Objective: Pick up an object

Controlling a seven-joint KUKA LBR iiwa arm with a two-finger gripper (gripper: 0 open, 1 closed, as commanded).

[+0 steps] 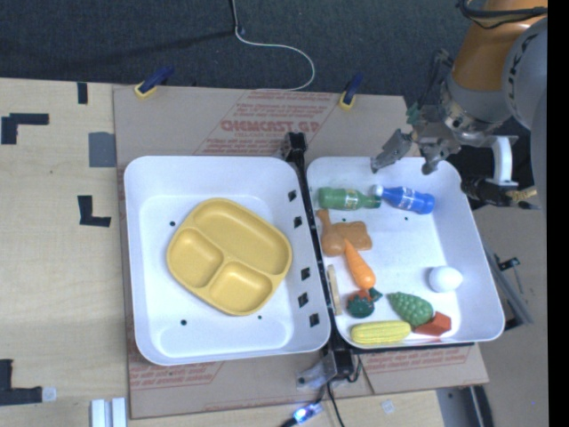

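Observation:
My gripper (411, 160) hangs open over the far edge of the right bin (471, 238), its two fingers spread apart with nothing between them. Just below it lie a blue bottle (406, 199) and a green bottle (347, 199), end to end. Further toward the front I see a tan gingerbread-shaped piece (344, 237), a carrot (358, 266), a white egg (444, 279), a dark green leafy vegetable (409, 306), a yellow corn cob (380, 332), a small dark green piece (360, 307) and a red piece (434, 326).
The left bin (147, 203) holds a yellow divided plate (228, 255). A thin stick (334, 289) lies along the right bin's left wall. The arm's grey and orange body (498, 43) stands at the upper right. A cable (276, 47) trails behind the bins.

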